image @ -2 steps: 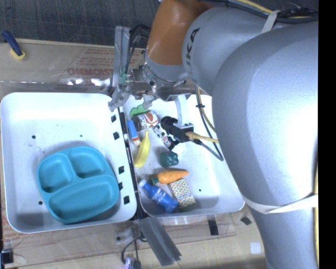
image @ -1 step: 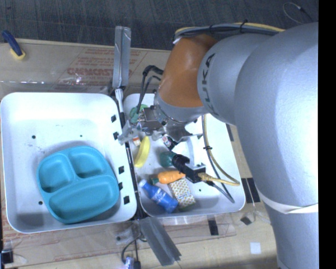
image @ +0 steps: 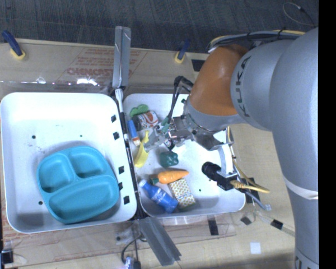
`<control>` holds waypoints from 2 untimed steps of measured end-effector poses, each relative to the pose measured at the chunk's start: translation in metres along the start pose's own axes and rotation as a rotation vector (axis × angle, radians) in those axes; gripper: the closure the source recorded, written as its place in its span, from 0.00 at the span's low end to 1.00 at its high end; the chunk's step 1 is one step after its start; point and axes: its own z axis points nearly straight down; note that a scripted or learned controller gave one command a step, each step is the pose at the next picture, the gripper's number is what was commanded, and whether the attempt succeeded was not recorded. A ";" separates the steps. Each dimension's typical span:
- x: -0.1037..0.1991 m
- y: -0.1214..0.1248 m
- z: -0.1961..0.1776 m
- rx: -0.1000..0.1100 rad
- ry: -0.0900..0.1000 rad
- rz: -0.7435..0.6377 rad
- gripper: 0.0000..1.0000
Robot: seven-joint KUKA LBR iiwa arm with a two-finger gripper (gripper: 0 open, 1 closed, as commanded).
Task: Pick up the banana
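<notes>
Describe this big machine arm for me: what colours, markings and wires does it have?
The arm is thick, rounded and smooth grey, with black KUKA lettering along its side. A glossy orange band wraps it above the wrist. Thin dark cables loop beside the wrist, and the gripper below is a small cluster of metal and dark parts.

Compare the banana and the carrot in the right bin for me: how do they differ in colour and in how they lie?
The banana is yellow; the carrot is orange. The banana lies near the right bin's left wall, running up and down the view, while the carrot lies crosswise nearer the bin's middle. The banana is closer to the gripper. Both are slim, elongated pieces in the same bin.
</notes>
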 end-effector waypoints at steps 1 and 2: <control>0.086 -0.003 0.000 0.000 0.000 -0.249 0.00; 0.015 -0.016 0.000 0.001 0.000 -0.261 0.00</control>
